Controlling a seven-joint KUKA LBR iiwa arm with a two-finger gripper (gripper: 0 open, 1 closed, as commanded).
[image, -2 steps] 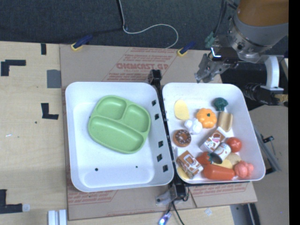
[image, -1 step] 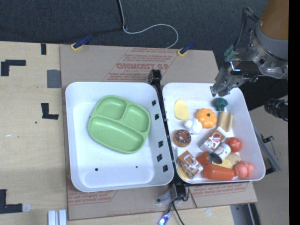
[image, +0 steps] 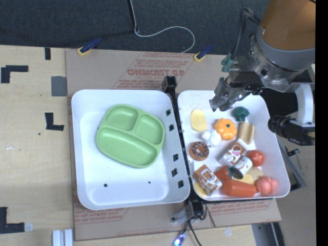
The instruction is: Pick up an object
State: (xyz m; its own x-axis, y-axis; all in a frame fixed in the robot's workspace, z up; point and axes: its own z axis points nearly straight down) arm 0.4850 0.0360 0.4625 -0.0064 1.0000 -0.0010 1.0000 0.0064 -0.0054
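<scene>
Cardboard-covered bench (image: 148,70) on dark carpet (image: 61,12); green divided plate (image: 130,135) in left bin (image: 84,152). Claw (image: 221,102), grip state indeterminate, hangs at right bin's (image: 277,152) 11 o'clock corner.

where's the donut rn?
The donut lies in the right bin, near its left wall and about midway down. It sits just below the yellow lemon-like piece and left of the orange pumpkin.

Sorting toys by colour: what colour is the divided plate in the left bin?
Light green divided plate, clearest in the camera view.
</scene>
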